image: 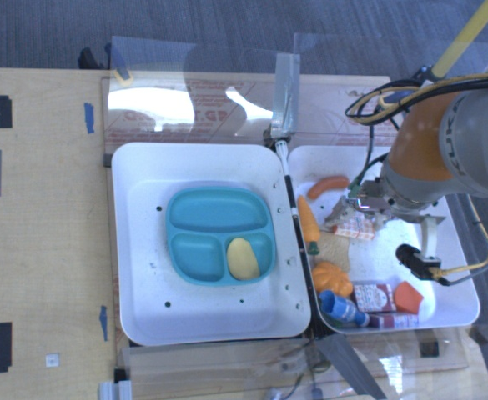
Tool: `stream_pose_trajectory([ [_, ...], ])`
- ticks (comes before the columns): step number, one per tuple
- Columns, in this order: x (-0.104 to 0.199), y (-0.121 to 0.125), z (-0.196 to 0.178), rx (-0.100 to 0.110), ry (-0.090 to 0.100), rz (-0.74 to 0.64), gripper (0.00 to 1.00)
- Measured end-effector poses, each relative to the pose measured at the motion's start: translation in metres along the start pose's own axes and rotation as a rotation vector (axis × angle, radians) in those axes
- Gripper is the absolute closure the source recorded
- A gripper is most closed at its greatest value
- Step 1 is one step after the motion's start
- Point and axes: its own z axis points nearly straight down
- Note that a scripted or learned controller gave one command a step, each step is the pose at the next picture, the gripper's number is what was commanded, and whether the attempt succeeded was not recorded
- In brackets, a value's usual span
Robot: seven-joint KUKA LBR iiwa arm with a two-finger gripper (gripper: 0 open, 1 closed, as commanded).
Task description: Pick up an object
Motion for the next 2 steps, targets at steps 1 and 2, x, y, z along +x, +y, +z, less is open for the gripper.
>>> stream_pose_trajectory([
  [1,-0.001,0.000,-0.006,0.002,0.000,0.002,1.00],
  [2,0.059,0.033,-0.098,0.003,0.002,0.005,1.00],
])
